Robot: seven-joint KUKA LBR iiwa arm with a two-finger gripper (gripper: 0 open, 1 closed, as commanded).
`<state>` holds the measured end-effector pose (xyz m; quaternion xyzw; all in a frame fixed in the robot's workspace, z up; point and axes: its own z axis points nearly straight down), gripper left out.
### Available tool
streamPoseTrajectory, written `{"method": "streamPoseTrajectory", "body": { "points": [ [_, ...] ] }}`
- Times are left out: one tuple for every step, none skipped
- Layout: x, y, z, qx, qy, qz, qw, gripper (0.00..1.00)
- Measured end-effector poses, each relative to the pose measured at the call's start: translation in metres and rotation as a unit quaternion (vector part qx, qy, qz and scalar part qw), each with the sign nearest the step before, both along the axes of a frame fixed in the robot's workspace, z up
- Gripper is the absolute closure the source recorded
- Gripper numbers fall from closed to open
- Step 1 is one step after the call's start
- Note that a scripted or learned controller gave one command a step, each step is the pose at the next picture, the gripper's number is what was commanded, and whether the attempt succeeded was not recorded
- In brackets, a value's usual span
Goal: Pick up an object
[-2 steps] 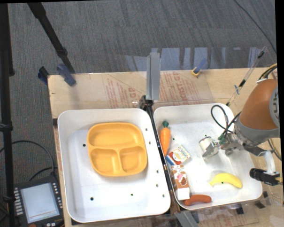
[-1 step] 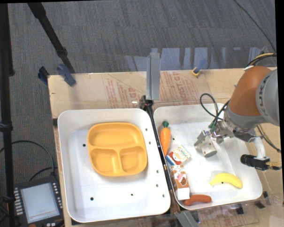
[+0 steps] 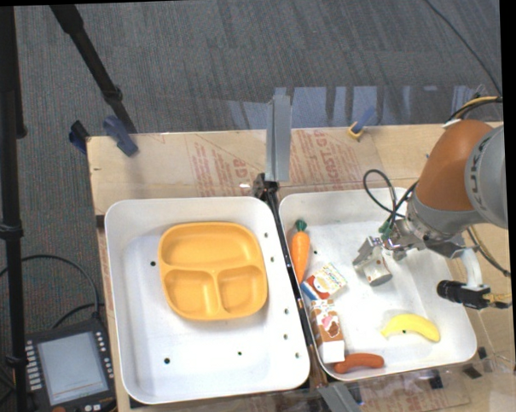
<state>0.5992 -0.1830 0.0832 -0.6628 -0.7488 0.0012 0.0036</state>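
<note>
On the desk (image 3: 179, 162), 2 shallow white bins sit side by side. The left white bin (image 3: 136, 351) carries a yellow-orange plastic plate with 3 compartments (image 3: 214, 269), lying flat near the bin's middle.

The right white bin (image 3: 348, 212) holds the loose things, any of which could serve as the object to pick up. An orange toy carrot with a green top (image 3: 300, 250) lies along the left wall, pointing up and down the view. Just beside its lower end sits a small white, red and blue carton (image 3: 326, 281), and below that a taller brown and white box (image 3: 325, 323) lies flat against the same wall. A red-orange toy sausage (image 3: 358, 363) rests near the front wall. A yellow toy banana (image 3: 410, 327) lies apart from the rest, towards the right front of the bin.

The grey arm with its orange band (image 3: 449, 171) reaches in from the right, and its metal pincer (image 3: 373, 264) hangs low over bare bin floor, between the small carton and the banana. Nothing visible sits between its tips, and I cannot tell whether it is spread or closed. The nearest candidates are probably the small carton and the banana; those along the wall look harder to straddle.
</note>
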Motion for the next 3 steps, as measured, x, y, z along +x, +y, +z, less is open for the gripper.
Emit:
{"method": "streamPoseTrajectory", "body": {
  "points": [
    [0.000,0.000,0.006,0.0016,0.003,0.000,1.0000,1.00],
    [0.008,-0.009,0.000,-0.0004,0.000,-0.015,0.9999,1.00],
    [0.039,0.026,0.093,-0.0015,-0.001,-0.059,0.9983,1.00]
  ]
}}
